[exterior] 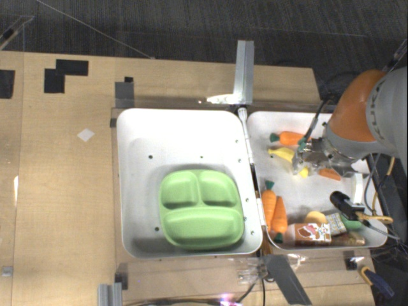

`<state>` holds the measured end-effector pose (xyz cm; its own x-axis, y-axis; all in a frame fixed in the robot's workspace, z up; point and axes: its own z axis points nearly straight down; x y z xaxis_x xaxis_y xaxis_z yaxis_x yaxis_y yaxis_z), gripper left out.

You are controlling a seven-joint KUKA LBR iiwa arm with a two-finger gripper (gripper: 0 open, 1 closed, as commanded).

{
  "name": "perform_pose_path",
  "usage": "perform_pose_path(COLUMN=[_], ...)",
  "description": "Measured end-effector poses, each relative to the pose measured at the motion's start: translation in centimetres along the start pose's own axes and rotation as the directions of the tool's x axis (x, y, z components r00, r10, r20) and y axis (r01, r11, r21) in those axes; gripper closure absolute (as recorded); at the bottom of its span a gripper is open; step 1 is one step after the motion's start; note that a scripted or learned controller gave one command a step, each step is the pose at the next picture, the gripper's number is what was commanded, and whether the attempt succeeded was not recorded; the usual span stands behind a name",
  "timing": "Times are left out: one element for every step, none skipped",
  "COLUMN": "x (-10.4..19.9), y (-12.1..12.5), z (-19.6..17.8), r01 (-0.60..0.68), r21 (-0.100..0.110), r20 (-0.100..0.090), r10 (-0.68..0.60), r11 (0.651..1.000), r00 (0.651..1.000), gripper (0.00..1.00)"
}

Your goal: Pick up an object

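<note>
My gripper (302,160) hangs low over the upper part of the right bin (257,127). A yellow banana (281,152) lies just left of it, and a small yellow piece (303,171) shows right beneath it. An orange carrot (292,138) lies a little above and to the left, and another orange piece (329,174) pokes out on the gripper's right side. I see nothing clearly held.
Two carrots (274,211) lie by the right bin's left wall, and a brown bottle with a red label (313,233) lies along its front wall. The left bin (137,145) holds a green divided plate (201,207). A metal post (244,72) stands behind the bins.
</note>
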<state>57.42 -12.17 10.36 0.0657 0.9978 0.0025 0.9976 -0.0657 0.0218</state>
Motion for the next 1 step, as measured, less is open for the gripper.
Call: perform_pose_path(x=[7.58], y=[-3.20], z=[-14.12], r01=[0.005], r21=[0.017], r20=[0.002], r10=[-0.005], r11=[1.000], r00=[1.000], gripper=[1.00])
